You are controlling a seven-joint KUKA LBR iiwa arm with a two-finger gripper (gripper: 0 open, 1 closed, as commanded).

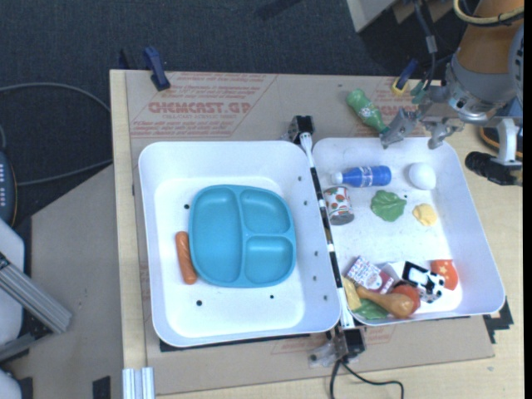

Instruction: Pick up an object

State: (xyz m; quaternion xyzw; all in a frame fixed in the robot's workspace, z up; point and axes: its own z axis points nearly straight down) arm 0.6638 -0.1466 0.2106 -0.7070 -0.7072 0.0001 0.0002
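Toy food heap (397,288), right bin's (474,248) near corner: untouched. Hand (413,131), far rim: fingers spread, carrying nothing. Pick not yet begun.

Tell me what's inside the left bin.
The left bin holds a blue divided plate and a hot dog beside it. Whatever lies under the plate is covered.

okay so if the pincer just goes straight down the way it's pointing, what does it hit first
Most likely the far rim of the right bin, or bare bin floor just inside it. The pincer hangs open over that edge. The white egg lies nearest but off its line. Depth is hard to judge from this slanted view.
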